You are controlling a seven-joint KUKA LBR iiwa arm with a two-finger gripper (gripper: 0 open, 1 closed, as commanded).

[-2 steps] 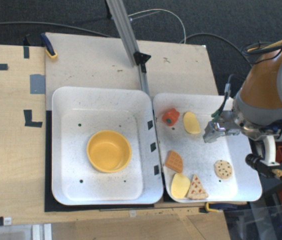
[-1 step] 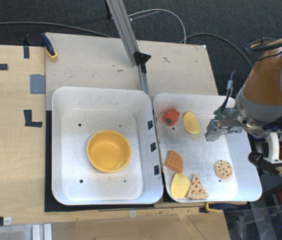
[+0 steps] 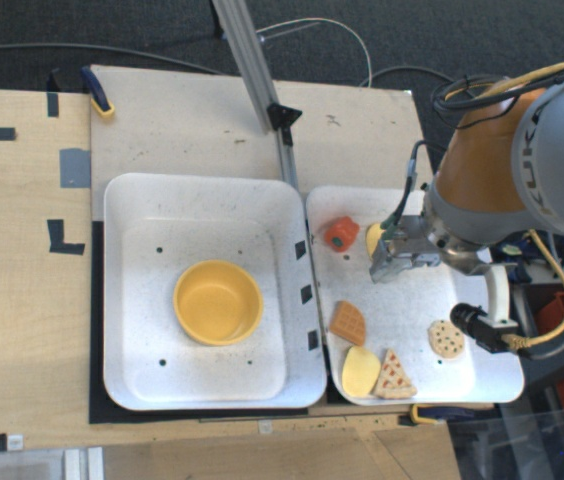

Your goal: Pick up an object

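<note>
Nearest the camera, along the front rim of the right bin [image 3: 482,393], lie a pale yellow wedge [image 3: 359,372] and a pizza slice toy [image 3: 395,376], touching each other and close against that front wall, well below the hand [image 3: 394,259]. A waffle-patterned brown piece [image 3: 348,322] sits just up from them, near the wall shared with the left bin [image 3: 122,268], below and to the left of the hand. A chocolate-chip cookie [image 3: 446,339] lies below and to the right of the hand, with bare white floor between it and the waffle piece.

The hand hangs over the middle of the right bin, on the grey arm [image 3: 507,183] with its orange band entering from the right; whether it is released or clenched cannot be told, and nothing shows between its tips. A small yellow object [image 3: 374,235] lies just beside the hand at its upper left, partly hidden by it. A red tomato-like toy [image 3: 341,233] sits left of that, apart from the hand and near the shared wall.

Far left of the hand, a yellow bowl [image 3: 218,301] stands upright mid-floor in the left bin, with open floor all round it.

Beyond both bins the desk [image 3: 182,118] runs back bare, crossed by a slanting metal pole [image 3: 247,43]
</note>
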